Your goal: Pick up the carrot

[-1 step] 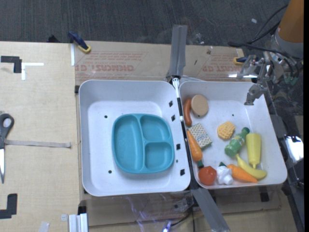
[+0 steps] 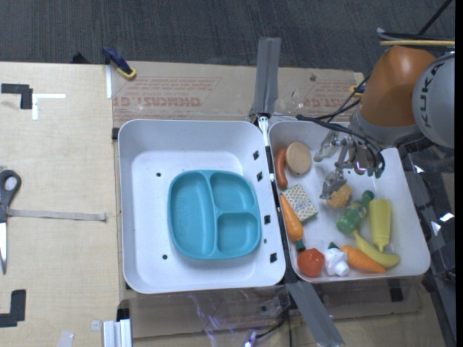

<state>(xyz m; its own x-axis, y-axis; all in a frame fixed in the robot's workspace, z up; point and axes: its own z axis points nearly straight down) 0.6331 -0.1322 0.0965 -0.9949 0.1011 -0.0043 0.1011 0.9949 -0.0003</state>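
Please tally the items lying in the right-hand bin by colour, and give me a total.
Orange: 3, a carrot by the left wall, a carrot at the front, a sausage-like piece
Yellow: 3, a bottle, a banana, a small piece
Tan: 1, an egg-shaped piece
Green: 1, a bottle
Red: 1, a tomato
White: 1, a small piece
Patterned: 1, a sponge block
Total: 11
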